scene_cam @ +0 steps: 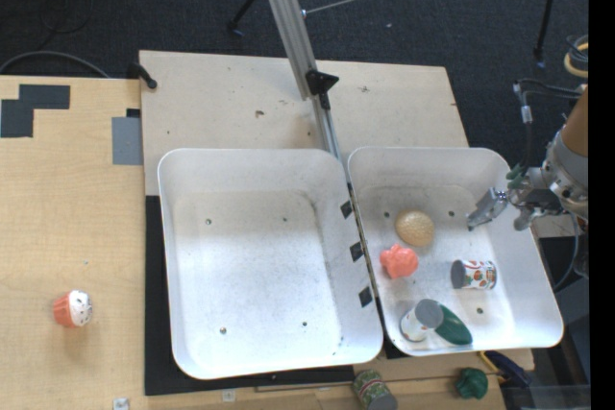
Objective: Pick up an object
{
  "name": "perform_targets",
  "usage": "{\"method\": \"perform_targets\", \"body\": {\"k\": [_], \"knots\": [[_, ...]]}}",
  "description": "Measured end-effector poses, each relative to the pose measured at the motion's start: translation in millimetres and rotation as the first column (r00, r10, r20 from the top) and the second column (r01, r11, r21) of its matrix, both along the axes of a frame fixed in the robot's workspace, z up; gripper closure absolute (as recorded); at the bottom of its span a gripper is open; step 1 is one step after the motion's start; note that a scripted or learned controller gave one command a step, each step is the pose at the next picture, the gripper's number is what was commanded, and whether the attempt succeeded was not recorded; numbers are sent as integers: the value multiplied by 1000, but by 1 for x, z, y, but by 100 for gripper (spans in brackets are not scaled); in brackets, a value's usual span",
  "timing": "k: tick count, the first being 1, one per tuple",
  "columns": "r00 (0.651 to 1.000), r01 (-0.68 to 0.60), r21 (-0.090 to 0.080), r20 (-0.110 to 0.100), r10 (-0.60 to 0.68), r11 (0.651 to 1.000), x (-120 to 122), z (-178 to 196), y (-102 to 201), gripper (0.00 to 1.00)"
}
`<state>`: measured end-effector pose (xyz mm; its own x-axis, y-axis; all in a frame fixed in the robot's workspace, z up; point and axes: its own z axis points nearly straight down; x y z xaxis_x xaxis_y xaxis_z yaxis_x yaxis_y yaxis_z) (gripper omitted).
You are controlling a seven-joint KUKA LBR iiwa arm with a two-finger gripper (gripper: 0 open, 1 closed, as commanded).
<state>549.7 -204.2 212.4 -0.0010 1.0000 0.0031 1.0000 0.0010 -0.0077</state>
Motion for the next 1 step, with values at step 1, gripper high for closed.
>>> {"method": "perform_targets", "body": {"k": [1], "knots": [[1000,2,0,-1,-2,1000,-6,-62,-4,0]]}}
